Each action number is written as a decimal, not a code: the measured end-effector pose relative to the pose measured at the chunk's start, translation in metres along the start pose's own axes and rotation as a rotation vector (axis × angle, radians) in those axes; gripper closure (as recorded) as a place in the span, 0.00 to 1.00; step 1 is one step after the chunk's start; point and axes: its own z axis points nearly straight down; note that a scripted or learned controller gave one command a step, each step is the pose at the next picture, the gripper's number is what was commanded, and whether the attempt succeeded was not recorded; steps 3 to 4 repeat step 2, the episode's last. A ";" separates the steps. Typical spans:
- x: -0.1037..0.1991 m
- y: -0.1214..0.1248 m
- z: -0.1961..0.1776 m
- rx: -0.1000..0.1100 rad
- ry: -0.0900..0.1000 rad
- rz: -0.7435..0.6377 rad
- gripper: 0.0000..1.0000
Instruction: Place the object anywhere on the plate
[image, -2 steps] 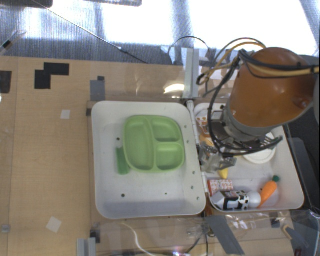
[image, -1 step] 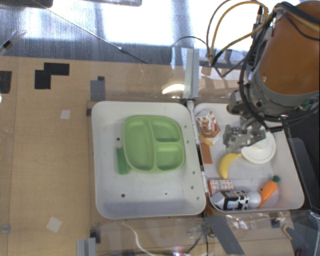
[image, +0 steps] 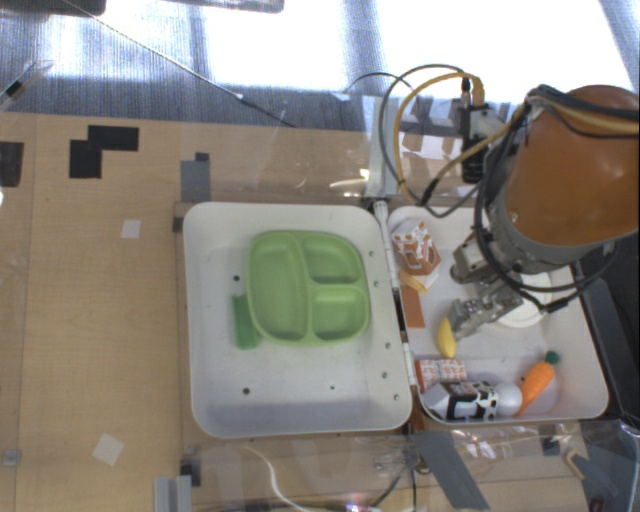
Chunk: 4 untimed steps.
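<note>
Two shallow white plastic bins are seen side by side on a light wooden bench (image: 90, 330). In the left bin (image: 215, 400) a light green plastic plate (image: 305, 287) with three compartments is set slightly toward the bin's far edge, about midway between its left and right walls. A small flat green strip (image: 244, 322) lies just beside the plate's left rim, toward the left wall of the bin.

The right bin (image: 590, 395) is partly covered by the grey arm with its orange band (image: 575, 165), which is lowered over the bin's middle. The metal two-finger gripper (image: 472, 315) is pointed toward the bin's left wall, with its tip just beside a small yellow banana-shaped toy (image: 446, 338). Whether the fingers are open or closed cannot be told, and nothing is seen between them.

Near the far left corner of the right bin a small toy of white, orange and brown pieces (image: 417, 250) is seen against the left wall. Along the near edge a red and white printed packet (image: 440, 371) is placed by the near left corner, with a black and white cow-patterned toy (image: 472, 401) just beside it. To its right an orange carrot toy with a green top (image: 538, 382) lies tilted, near the right end of the near edge. A round white object (image: 521, 317) is partly hidden under the arm.

Black and yellow cables (image: 430, 85) are looped above the far edge of the right bin.
</note>
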 end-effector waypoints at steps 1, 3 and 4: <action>0.026 -0.124 0.002 0.000 -0.003 -0.100 1.00; -0.016 -0.088 0.068 -0.002 -0.004 -0.545 1.00; -0.016 -0.088 0.068 -0.002 -0.004 -0.545 1.00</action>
